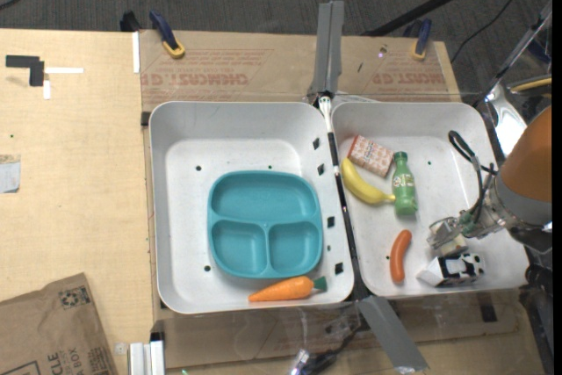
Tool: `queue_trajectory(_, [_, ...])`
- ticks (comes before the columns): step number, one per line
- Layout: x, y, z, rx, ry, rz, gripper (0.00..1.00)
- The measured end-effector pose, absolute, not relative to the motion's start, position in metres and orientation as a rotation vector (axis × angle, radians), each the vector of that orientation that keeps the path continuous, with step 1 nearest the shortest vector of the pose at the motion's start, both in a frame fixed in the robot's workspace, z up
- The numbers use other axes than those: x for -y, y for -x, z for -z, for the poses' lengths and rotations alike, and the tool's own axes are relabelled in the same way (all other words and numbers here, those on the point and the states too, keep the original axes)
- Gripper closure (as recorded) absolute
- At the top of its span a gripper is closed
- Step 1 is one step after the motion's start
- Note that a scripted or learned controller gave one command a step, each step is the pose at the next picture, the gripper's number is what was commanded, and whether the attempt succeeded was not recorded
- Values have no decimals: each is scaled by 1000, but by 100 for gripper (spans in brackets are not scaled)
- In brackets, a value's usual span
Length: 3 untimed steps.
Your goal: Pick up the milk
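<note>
The milk [458, 268] is a small white carton with black cow patches. It lies on its side in the right bin [430, 129], close to that bin's front right corner. My gripper [446, 232] hangs just above and slightly behind the carton, at the end of the grey arm with the orange band [534, 167] that comes in from the right. A small gap shows between the gripper and the milk, and nothing is seen held in it.
The right bin also holds a red sausage [399, 255], a banana [363, 186], a green bottle [403, 185] and a pink carton [371, 155]. The left bin [176, 189] holds a teal divided plate [264, 222] and a carrot [283, 290].
</note>
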<state>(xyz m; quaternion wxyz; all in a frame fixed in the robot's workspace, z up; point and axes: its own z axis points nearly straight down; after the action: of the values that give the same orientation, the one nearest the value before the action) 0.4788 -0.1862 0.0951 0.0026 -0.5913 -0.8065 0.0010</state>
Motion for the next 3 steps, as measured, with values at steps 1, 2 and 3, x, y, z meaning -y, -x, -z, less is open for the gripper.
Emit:
queue_trajectory(1, [126,-479,-224,2606,1749,-4,100])
queue_trajectory(2, [75,-518,-380,2614,1739,-8,100])
queue_trajectory(3, [4,-481,-440,2387,2041,-10,100])
